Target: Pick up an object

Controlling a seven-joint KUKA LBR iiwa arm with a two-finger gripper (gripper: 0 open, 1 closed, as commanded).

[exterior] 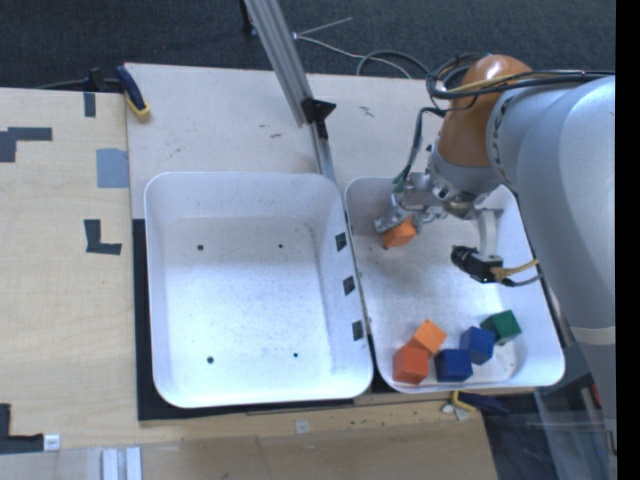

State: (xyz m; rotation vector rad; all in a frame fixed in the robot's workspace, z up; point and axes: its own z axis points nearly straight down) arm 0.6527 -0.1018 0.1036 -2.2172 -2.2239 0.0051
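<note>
Pale wood and a cream board make up the table (60, 298), which carries two shallow white bins side by side. Over the upper part of the right bin (535, 373), the hand (405, 220) has its fingers closed on a small orange block (399, 233), which sits between them just above the bin floor. Further out, in the same bin's near corner, lie an orange cube (431, 335), a red-orange block (410, 363), two blue blocks (465, 356) and a green block (502, 325); the left bin (160, 288) stands just beside it.
</note>
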